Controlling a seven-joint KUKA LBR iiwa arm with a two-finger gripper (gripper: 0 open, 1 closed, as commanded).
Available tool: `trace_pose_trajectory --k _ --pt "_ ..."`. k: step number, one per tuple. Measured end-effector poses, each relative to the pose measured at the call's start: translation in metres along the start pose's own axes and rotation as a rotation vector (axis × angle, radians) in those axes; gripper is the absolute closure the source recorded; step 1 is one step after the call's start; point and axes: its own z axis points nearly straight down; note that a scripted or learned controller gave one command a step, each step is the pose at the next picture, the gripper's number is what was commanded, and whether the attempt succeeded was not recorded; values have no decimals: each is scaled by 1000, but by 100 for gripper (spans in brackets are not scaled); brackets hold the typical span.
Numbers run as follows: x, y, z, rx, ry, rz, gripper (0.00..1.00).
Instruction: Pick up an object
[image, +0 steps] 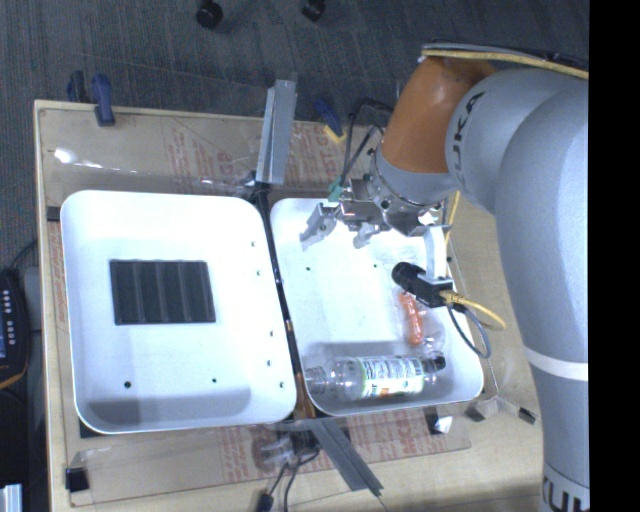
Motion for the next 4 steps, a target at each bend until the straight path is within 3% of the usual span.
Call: trace_pose_trajectory --k 1,2,3,4 --pt "-112 -29 -10 -2 -2 178 0" --pt "-111 -28 -20 -1 -2 174 100" --pt "-111 -28 -20 -1 -2 174 0" --pt "-42 3 -35 -4 -2 -113 0"
